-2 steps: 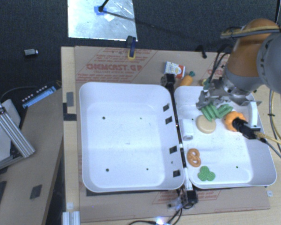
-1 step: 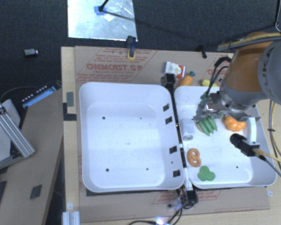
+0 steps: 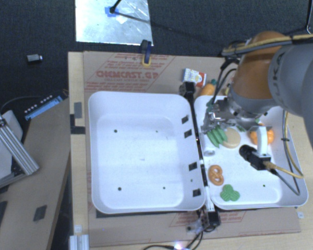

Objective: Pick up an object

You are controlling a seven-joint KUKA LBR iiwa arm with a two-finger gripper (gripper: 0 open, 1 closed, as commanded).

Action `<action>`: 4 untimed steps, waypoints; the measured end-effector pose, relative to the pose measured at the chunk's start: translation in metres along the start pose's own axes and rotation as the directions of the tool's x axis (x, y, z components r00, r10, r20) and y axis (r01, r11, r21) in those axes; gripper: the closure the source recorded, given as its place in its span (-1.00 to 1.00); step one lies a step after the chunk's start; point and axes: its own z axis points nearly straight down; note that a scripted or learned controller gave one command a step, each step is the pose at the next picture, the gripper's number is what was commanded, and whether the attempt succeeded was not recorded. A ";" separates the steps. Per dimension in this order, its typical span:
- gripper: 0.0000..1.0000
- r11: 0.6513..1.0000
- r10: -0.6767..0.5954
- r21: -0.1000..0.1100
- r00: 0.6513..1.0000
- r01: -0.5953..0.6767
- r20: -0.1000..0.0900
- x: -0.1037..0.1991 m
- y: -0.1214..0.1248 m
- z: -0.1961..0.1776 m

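Your grey arm with its orange band [image 3: 261, 72] bends down from the right, its tool [image 3: 215, 120] low in the right shallow white bin [image 3: 250, 191]. It sits just over the long green vegetable-shaped toy [image 3: 217, 137] beside a pale round disc [image 3: 231, 138].

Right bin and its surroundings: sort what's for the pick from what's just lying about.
For the pick:
end effector
green pod toy
cream disc
pretzel
green leafy toy

Lying about:
left bin
foil sheet
yellow clamp
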 end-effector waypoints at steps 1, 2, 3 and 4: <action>1.00 1.000 -0.002 0.000 1.000 0.002 -0.002 0.058 -0.030 -0.037; 1.00 1.000 -0.004 -0.001 1.000 0.004 -0.004 0.114 -0.088 -0.091; 1.00 1.000 -0.004 -0.005 1.000 0.004 -0.003 0.180 -0.086 -0.146; 1.00 1.000 0.001 0.004 1.000 -0.001 0.001 0.198 -0.086 -0.103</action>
